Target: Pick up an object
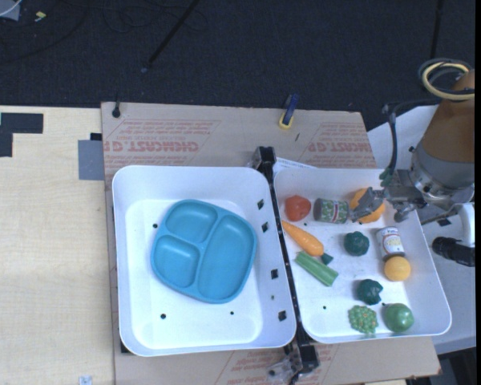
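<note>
Cardboard under the bins reads "CHEMCAST" upside down. The gripper (377,201) hangs at the right bin's (441,295) far edge over an orange fruit (367,208); can't tell its state.

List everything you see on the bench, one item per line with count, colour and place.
Bins: 2, white, side by side; left bin, right bin.
Divided plate: 1, blue, left bin.
Tomato: 1, red, right bin, top left.
Can: 1, green label, beside the tomato.
Carrot: 1, orange, right bin, left side.
Cucumber: 1, green, below the carrot.
Bottle: 1, white, right bin.
Orange: 1, orange, below the bottle.
Apple: 1, green, bottom right.
Hand: 1, grey, over the right bin's top.
</note>
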`<state>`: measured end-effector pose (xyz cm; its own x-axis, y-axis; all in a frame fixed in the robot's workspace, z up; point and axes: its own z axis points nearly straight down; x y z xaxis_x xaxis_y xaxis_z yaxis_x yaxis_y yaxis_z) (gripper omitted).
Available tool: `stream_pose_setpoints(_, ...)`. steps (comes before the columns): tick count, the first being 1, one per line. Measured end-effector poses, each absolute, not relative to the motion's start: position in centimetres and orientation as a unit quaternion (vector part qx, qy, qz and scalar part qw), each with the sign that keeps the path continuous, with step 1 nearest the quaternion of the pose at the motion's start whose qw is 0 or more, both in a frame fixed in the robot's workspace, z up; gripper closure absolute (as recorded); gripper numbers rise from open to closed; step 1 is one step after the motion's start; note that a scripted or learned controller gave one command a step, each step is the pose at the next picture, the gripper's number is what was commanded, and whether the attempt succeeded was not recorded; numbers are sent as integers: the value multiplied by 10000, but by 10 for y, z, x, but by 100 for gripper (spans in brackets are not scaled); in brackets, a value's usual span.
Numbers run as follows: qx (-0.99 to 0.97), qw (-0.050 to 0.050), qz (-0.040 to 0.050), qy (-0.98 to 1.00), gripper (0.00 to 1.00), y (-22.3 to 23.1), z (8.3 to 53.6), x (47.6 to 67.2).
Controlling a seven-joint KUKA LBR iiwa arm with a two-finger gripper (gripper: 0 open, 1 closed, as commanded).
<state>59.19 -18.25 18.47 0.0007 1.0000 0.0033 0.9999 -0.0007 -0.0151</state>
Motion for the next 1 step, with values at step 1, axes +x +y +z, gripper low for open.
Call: stream_pose_setpoints(1, -7068, 14, 6, -7075, 0, -183, 192, 595)
